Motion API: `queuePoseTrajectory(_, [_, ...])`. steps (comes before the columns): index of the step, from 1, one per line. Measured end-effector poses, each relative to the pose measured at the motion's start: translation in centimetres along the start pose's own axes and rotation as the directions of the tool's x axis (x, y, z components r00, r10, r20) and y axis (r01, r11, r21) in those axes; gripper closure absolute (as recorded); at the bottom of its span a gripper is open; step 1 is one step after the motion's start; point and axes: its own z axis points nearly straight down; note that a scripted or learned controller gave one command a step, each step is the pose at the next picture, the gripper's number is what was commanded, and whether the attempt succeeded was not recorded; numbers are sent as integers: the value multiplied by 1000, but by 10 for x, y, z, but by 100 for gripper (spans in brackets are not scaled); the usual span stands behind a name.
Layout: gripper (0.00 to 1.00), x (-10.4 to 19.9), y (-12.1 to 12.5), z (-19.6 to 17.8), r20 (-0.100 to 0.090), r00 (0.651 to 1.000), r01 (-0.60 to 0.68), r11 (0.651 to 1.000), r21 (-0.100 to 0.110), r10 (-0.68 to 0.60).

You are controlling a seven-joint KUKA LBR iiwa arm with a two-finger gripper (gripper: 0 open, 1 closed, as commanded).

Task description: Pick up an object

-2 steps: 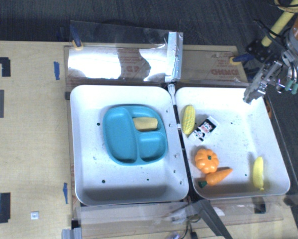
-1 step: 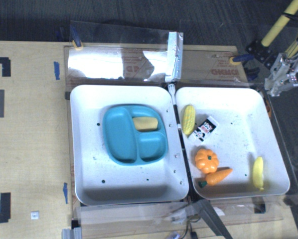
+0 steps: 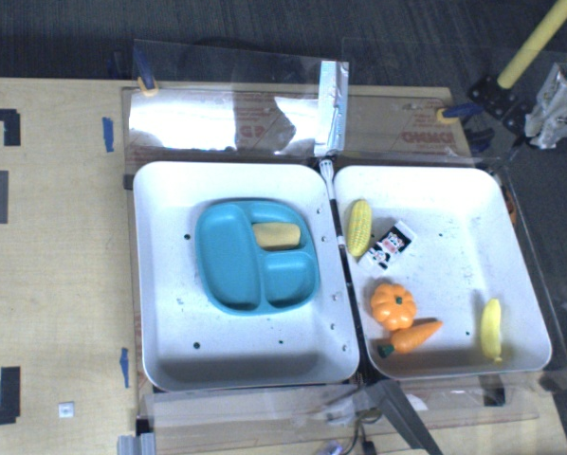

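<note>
On the pale wooden counter [image 3: 56, 282], the right white bin [image 3: 454, 188] holds a small orange plastic pumpkin [image 3: 393, 306]: probably light, rigid, slick; grip its ribbed sides. End effector [image 3: 554, 112] aperture: cannot tell.

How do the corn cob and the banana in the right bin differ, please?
The corn cob lies by the bin's left wall; the banana lies near its right wall. The corn cob is paler and bumpy; the banana is brighter yellow and smooth. Both lie roughly lengthwise, front to back.
</note>
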Motion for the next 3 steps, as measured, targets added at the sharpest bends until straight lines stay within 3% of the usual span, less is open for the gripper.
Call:
queuePoseTrajectory(1, [100, -53, -38, 38, -1, 961, 276, 961, -2, -276])
queuePoseTrajectory(2, [100, -54, -48, 27, 2, 850, 526, 850, 0, -526])
queuePoseTrajectory(3, [100, -50, -53, 30, 0, 674, 739, 673, -5, -739])
